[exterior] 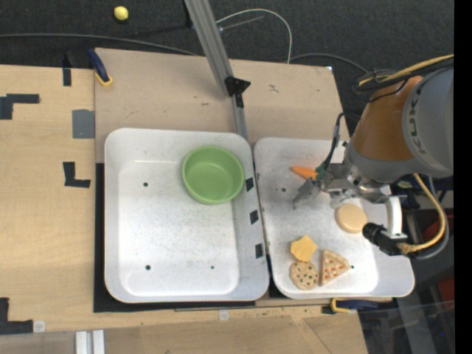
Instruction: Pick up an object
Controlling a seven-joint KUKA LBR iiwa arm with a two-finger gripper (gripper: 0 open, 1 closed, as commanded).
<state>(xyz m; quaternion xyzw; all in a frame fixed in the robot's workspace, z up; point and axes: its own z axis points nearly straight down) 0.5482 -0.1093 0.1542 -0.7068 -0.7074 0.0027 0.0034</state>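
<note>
Wooden counter (pixel 44 198), two white bins. Hand (pixel 304 195) low in right bin (pixel 284 271), fingers slightly parted, holding nothing; orange carrot (pixel 303 172) just beside it. Pick not yet made.

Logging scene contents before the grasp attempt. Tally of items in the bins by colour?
Green: 1, bowl
Orange: 1, carrot-like piece
Yellow-orange: 1, chip-like piece
Tan: 2, round bun, cookie
Red and tan: 1, pizza slice
Total: 6
</note>
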